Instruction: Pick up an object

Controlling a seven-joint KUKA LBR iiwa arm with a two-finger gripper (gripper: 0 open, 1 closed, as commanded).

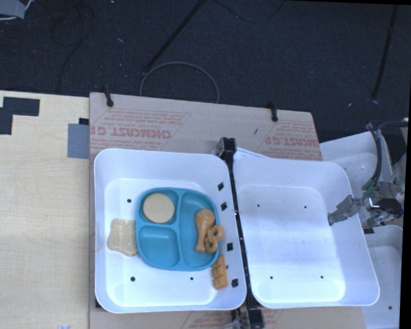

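We see two shallow white bins side by side on a sheet of cardboard [193, 129]. The left bin [116, 286] sits in the lower middle of the frame and holds a blue divided plate [161, 251]. In the plate's upper-left compartment lies a round tan disc [158, 207], like a cookie or tortilla. In its right-hand compartment lies a light brown, twisted, pretzel-like piece [207, 230]. Touching the plate's left rim, on the bin floor, lies a pale beige slab shaped like a slice of bread [123, 236]. Just off the plate's lower-right corner, near the divider between the bins, lies a small orange-brown chunk [220, 273].

The right bin [291, 240] shows its bare white floor with a few small dark holes.

At the right edge of the frame, we see the gripper [378, 204] over the right bin's outer rim, well apart from everything in the left bin. Its parts are small and cluttered there, so we cannot tell how it is set, and we see nothing held in it.

The cardboard carries red mirrored print, partly covered by the bins; we cannot read it with confidence.
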